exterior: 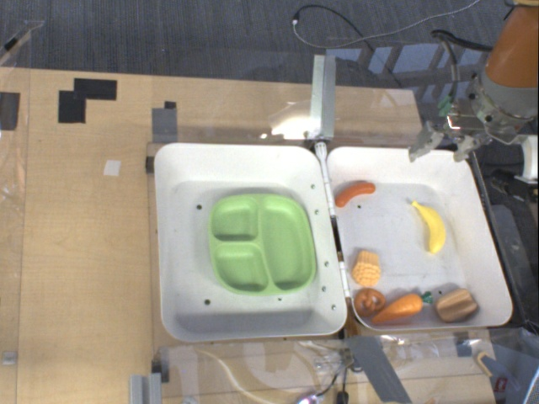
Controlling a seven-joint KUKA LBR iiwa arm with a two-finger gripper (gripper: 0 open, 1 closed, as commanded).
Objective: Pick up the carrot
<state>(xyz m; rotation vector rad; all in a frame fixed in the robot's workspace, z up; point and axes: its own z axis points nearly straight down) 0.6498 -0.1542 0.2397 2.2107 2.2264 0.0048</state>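
Bright, even overhead light. A white glare patch sits on the pale wooden bench (290, 130) just behind the two shallow white plastic bins (194, 183). Shadows are soft and short. Focus is mildly soft throughout, with fine grain on the dark grey carpet floor (168, 15).

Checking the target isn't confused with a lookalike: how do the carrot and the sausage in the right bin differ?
The carrot is orange with a green tip; the sausage is reddish-orange all over. The carrot tapers, while the sausage is evenly thick and slightly curved. The carrot lies at the bin's near edge beside other toy foods; the sausage lies alone at the far left. Both lie flat in the right bin.
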